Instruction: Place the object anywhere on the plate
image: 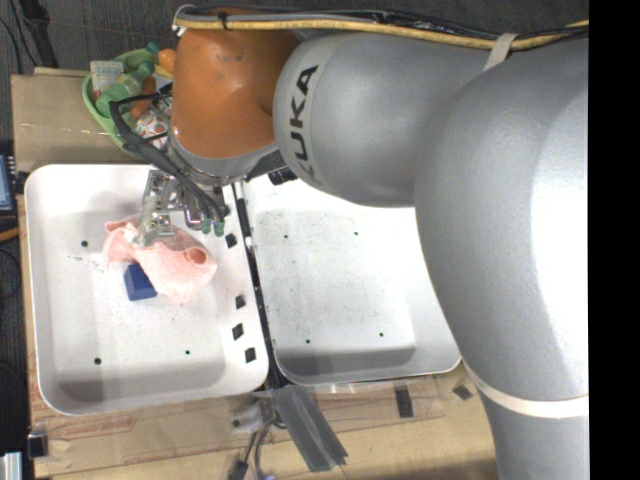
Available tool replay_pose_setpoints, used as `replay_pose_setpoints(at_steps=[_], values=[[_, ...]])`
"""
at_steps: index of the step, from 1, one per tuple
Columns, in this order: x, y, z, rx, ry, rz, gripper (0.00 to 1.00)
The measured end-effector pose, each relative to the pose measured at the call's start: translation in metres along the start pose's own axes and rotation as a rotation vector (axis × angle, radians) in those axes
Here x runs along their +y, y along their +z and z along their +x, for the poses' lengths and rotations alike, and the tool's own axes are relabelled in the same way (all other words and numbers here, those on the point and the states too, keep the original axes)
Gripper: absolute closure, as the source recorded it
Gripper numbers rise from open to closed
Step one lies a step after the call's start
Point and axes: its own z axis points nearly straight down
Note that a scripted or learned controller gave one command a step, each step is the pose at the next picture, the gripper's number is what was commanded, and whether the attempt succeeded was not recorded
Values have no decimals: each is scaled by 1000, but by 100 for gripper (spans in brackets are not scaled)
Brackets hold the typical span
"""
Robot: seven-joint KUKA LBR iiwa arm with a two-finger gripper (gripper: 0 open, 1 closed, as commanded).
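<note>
The gripper (160, 218) hangs low in the left bin (60, 368) over the pink cloth (175, 265) beside the blue block (139, 284), so it should close squarely on one object and lift straight before seeking a plate.

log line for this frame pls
arm: over left bin | gripper: down at pink cloth, grasp unconfirmed | blue block: beside cloth | right bin: bare floor showing
</note>
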Motion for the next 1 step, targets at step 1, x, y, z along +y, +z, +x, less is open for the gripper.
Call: replay_pose_setpoints(at_steps=[1], values=[[51, -13, -1, 0, -1, 0, 100]])
